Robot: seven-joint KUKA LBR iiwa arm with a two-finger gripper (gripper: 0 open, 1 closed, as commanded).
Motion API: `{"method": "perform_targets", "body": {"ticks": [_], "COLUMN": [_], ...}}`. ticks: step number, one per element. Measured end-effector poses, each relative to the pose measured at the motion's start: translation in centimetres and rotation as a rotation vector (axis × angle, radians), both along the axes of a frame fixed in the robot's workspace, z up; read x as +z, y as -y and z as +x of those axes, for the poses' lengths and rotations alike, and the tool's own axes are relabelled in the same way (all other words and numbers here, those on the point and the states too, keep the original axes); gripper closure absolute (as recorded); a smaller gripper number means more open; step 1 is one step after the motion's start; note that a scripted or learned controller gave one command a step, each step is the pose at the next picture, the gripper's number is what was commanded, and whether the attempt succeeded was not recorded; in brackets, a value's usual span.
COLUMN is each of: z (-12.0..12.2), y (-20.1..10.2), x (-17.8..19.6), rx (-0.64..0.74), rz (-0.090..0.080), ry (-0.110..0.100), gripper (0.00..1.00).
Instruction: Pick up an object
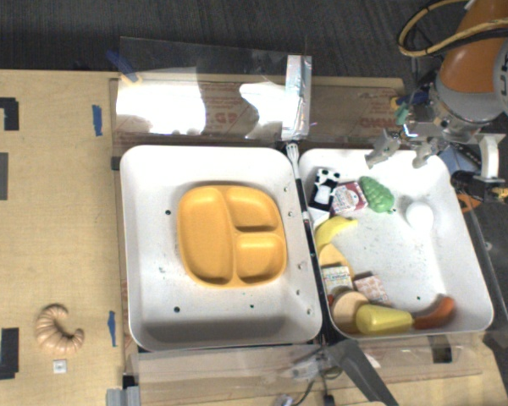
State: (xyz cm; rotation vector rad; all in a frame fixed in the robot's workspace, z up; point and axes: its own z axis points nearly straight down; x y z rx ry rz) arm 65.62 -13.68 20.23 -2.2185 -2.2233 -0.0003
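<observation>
Yellow squash toy (383, 318) and red sausage (433, 311) at right bin's (470, 252) 6 o'clock edge. Gripper (404, 150) over 12 o'clock rim, fingers spread, gripping nothing. Approach step; next needs descent onto green toy (376, 194) just below at 7 o'clock.

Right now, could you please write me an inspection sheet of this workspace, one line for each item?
Surface: wooden bench bearing two white bins.
Job's things: right bin holds a green object, banana, black-and-white toy, yellow object, small packets.
Clutter: yellow divided plate in left bin; tan curled object on the bench.
Grippers: gripper above the right bin's far edge, open, holding nothing.
Cables: yellow cable beside the arm.
Surroundings: clear panel behind the bins.
</observation>
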Motion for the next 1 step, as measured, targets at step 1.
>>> {"method": "perform_targets", "body": {"ticks": [1], "z": [0.60], "y": [6.17], "x": [-10.51], "rx": [-0.167], "rz": [0.003], "ry": [-0.004], "gripper": [0.00]}}
